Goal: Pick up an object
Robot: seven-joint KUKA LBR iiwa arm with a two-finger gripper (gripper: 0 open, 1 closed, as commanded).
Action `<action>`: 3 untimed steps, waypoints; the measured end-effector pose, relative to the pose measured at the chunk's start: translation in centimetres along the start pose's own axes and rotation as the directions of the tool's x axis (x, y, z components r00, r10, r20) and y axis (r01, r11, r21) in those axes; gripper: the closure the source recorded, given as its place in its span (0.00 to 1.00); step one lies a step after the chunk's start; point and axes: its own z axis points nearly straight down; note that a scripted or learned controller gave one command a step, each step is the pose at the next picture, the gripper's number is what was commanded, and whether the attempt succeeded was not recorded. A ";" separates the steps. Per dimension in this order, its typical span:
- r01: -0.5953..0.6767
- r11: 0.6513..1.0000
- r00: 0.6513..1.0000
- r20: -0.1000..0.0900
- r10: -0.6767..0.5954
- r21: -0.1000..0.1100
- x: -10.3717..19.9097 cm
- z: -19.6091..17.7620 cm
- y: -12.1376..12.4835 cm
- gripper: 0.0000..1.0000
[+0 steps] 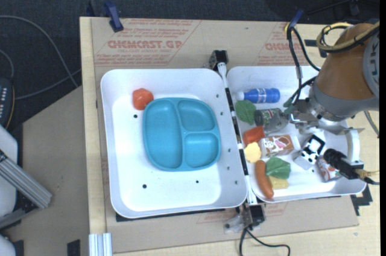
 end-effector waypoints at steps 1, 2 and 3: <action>0.000 1.000 1.000 0.002 0.000 -0.006 0.9 5.9 5.5 0.00; -0.004 1.000 1.000 0.003 0.004 -0.002 -5.8 6.0 -2.4 0.00; -0.002 1.000 1.000 0.003 0.002 -0.007 -5.6 5.0 -2.2 1.00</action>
